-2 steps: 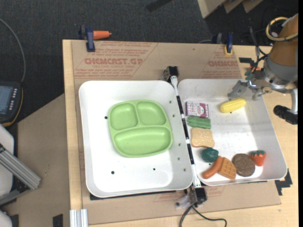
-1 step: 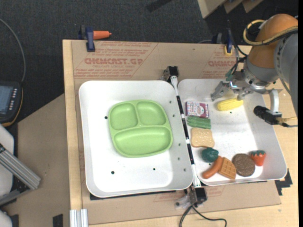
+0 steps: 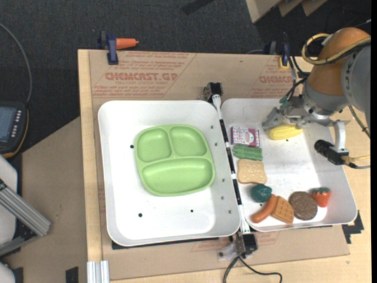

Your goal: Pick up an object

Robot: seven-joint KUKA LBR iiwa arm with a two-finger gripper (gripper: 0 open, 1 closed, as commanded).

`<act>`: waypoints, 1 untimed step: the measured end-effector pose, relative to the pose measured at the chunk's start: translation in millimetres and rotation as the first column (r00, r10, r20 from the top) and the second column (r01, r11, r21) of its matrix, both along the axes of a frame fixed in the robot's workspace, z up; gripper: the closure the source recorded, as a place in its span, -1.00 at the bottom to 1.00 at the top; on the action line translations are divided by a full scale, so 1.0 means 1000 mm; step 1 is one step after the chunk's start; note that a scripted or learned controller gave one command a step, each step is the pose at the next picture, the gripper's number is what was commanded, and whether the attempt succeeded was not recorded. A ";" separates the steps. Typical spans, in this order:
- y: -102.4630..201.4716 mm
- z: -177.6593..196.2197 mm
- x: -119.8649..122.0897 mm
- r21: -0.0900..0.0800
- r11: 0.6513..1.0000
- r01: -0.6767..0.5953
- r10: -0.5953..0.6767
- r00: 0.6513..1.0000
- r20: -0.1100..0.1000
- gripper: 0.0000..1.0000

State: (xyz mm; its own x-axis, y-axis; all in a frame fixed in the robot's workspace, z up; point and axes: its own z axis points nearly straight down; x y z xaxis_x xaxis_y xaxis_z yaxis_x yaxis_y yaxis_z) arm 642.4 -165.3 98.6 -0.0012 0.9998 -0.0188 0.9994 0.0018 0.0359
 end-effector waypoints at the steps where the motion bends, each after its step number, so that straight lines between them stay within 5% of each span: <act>1: -0.001 0.013 0.002 -0.003 1.000 0.001 -0.001 1.000 0.007 1.00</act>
